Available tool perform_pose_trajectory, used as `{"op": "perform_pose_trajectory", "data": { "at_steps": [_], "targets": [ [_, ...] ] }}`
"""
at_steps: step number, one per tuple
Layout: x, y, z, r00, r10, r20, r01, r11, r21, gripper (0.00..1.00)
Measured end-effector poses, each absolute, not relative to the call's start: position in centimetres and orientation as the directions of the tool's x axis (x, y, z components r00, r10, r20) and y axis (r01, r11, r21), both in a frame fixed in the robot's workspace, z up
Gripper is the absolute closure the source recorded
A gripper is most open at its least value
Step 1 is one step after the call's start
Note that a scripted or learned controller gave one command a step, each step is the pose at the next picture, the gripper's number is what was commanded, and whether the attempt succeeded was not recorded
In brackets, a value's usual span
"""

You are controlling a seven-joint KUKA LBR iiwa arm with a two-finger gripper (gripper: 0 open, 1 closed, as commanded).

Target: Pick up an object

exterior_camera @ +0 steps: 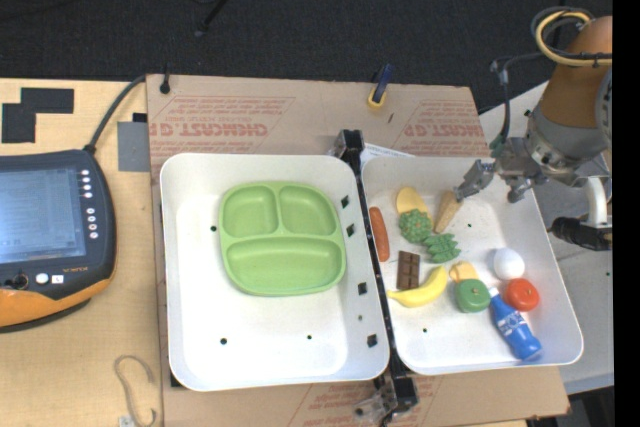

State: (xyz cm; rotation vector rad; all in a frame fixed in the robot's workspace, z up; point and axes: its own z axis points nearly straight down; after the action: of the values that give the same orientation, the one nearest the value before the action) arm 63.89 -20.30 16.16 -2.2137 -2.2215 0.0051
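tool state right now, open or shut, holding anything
Tool: over the upper right corner of the right bin, nothing seen held; open or shut cannot be told.

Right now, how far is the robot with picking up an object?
Nothing looks picked up yet. The toy foods, among them the banana, the hot dog and the blue bottle, all lie in the right bin. The green plate sits in the left bin. In hand: the hand is at the right bin's far edge, near the ice cream cone. Left: grasping an object and lifting it.
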Motion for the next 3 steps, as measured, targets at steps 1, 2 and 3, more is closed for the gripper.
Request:
{"op": "perform_pose_trajectory", "data": {
  "at_steps": [1, 2, 3],
  "targets": [
    [62.8, -20.2, 11.0, -0.003, 1.000, 0.002, 1.000, 0.003, -0.008, 0.00],
    [63.1, -19.8, 8.9, -0.006, 1.000, 0.001, 1.000, 0.006, 0.002, 0.00],
    [63.0, -19.9, 9.9, -0.007, 1.000, 0.002, 1.000, 0.007, -0.003, 1.00]
  ]
}}
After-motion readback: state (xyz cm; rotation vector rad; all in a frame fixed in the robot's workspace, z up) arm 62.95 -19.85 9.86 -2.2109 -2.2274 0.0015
